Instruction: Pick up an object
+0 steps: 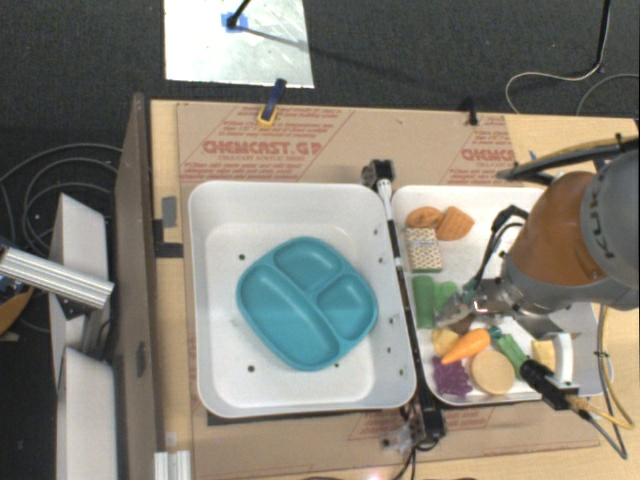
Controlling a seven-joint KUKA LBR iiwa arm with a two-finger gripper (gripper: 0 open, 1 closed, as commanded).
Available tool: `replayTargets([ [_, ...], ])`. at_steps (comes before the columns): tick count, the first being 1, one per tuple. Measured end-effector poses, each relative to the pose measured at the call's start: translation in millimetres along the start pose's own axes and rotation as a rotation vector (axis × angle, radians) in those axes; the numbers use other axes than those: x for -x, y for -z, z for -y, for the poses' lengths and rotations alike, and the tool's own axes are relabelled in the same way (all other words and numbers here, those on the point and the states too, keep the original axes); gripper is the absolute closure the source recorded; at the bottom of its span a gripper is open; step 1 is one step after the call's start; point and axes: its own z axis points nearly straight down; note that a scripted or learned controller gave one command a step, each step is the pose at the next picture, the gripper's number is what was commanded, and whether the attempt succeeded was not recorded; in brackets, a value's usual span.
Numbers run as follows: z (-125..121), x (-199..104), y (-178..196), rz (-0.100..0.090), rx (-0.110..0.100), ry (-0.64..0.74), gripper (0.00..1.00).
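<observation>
The right bin (pixel 520 196) holds several toy foods: orange bread pieces (pixel 441 220), a speckled cracker (pixel 424 249), a green block (pixel 425 299), a carrot (pixel 465 345), purple grapes (pixel 453 376) and a round tan biscuit (pixel 492 372). My gripper (pixel 462 310) is low in this bin, just right of the green block and directly above the carrot. The arm's orange band and grey wrist hide the bin's right part. Nothing can be seen held in the gripper.
The left bin (pixel 215 268) holds a teal divided plate (pixel 306 302). A small yellow piece (pixel 545 351) and a green piece (pixel 511 349) lie near the right bin's front right. A black ridge (pixel 395 258) separates the bins. Cardboard lies under both.
</observation>
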Motion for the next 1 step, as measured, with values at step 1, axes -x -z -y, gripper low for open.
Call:
replayTargets([
  [1, 7.3, 9.7, 0.9, 0.001, 0.001, 0.000, 0.00],
])
